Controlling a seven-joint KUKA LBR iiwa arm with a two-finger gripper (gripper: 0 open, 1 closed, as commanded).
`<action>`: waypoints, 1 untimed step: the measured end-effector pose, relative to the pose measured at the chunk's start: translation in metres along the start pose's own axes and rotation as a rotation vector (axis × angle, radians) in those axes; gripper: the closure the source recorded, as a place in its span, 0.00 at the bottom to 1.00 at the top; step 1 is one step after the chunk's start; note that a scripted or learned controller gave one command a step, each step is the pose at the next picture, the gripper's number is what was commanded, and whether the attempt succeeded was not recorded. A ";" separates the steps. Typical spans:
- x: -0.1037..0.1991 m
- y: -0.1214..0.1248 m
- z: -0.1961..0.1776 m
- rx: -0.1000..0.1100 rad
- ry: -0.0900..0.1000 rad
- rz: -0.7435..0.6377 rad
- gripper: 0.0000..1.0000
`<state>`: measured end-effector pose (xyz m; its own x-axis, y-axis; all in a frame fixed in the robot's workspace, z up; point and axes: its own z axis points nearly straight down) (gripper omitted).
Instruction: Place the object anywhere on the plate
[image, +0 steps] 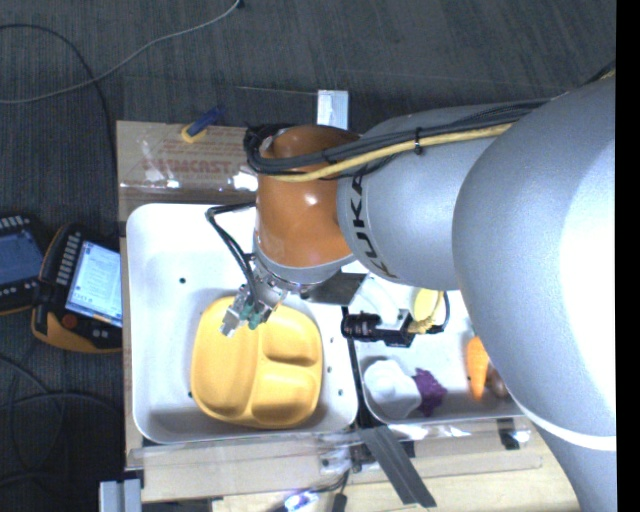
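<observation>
Yellow plastic catches our eye first: a divided plate (258, 372) lies in the left bin (160, 300), toward its near edge, with raised compartments visible on its surface. We see the gripper (243, 316) poised over the plate's upper left corner, hanging from the orange band (300, 215) of the grey arm (480, 200) that sweeps in from the right and covers much of the right bin (400, 415). At the gripper's tip we make out a small greenish-grey shape, but it is too small and blurred for us to say whether it belongs to the gripper or is something carried there, and we cannot tell how the gripper stands.

We cannot say for certain which thing is the object to be placed. In the right bin, near its front, we see a white item (388, 385) just beside a purple item (430, 390); an orange item (477, 368) sits farther right, partly hidden by the arm, and a pale yellow item (427, 305) shows behind them, close under the arm. A black cable (228, 245) runs from the wrist across the left bin's floor. On the dark floor to the left of the bench we see a handheld control pendant (85, 290) with a lit screen. Behind the left bin lies a sheet of brown cardboard (180, 155).
</observation>
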<state>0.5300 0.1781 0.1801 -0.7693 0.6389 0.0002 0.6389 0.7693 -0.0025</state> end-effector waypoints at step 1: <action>0.054 -0.007 -0.035 -0.001 0.001 -0.029 1.00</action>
<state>0.4844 0.2075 0.2149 -0.7874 0.6165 0.0018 0.6165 0.7874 -0.0013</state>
